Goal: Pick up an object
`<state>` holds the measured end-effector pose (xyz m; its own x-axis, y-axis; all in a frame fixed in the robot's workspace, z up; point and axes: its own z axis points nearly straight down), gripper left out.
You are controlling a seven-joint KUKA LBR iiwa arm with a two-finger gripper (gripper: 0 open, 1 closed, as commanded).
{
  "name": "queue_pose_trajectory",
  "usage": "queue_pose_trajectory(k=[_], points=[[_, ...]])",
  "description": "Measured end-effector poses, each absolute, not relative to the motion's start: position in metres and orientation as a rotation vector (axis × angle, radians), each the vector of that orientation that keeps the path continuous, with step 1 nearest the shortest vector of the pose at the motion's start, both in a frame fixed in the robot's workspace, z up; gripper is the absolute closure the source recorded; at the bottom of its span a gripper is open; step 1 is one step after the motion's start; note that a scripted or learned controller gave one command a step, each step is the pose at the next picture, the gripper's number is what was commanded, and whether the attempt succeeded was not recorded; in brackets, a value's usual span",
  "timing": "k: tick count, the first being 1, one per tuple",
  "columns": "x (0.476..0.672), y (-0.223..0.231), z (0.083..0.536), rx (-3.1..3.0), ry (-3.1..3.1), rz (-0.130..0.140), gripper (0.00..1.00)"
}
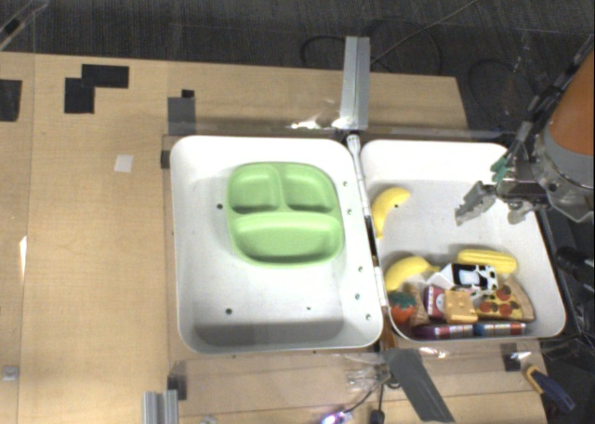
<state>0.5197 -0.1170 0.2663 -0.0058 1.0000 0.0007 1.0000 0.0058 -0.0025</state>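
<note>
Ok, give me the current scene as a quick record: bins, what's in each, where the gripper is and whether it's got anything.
left bin: holds a green divided tray, lying flat
right bin: toy food items
loose item: yellow banana near the bin's left wall, apart from the rest
pile: mixed toys crowded along the near edge of the right bin
gripper: over the right bin's far right part, above bare floor, fingers spread
held object: none seen between the fingers
arm: enters from the right
</note>
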Motion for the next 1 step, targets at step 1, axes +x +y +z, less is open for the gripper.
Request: queue_pose_trajectory(k=[1], points=[[0.4997, -0.1639, 0.1895, -2.269, -2.168, 0.003, 0.0]])
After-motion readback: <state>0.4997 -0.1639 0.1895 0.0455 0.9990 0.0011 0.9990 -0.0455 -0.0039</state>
